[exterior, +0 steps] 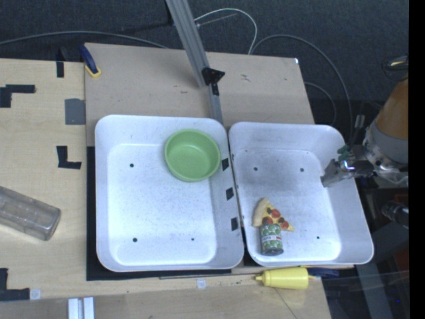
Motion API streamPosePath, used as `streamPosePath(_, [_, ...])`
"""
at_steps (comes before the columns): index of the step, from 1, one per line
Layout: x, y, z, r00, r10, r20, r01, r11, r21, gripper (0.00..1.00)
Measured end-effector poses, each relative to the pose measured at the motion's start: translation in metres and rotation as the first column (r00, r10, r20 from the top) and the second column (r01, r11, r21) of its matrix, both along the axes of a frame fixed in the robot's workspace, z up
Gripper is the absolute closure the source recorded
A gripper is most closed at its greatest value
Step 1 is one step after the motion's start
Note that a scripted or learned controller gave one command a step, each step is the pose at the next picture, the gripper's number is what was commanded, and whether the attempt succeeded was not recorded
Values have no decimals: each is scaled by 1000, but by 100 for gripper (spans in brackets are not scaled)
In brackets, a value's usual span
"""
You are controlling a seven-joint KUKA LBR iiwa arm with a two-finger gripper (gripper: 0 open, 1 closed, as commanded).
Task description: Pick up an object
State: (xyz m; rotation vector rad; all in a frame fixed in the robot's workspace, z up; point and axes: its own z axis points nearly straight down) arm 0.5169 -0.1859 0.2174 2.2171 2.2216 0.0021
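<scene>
Jaws: we couldn't tell their state, since the gripper (339,169) sat at the right bin's (299,138) right rim and was too small to read. Candidate picks, a pizza slice (271,214) touching a small can (271,238), lay near that bin's front, apart from the gripper. The green bowl (192,155) was in the left bin (133,205), probably a longer reach.

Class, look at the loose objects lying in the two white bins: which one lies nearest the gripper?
The pizza slice in the right-hand bin. The small can lies just beyond it, and the green bowl sits in the other bin, farther from the gripper.
</scene>
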Motion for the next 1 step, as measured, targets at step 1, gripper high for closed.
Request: streamPosePath(1, [1,0,33,1000,0,0,0,1000,0,100])
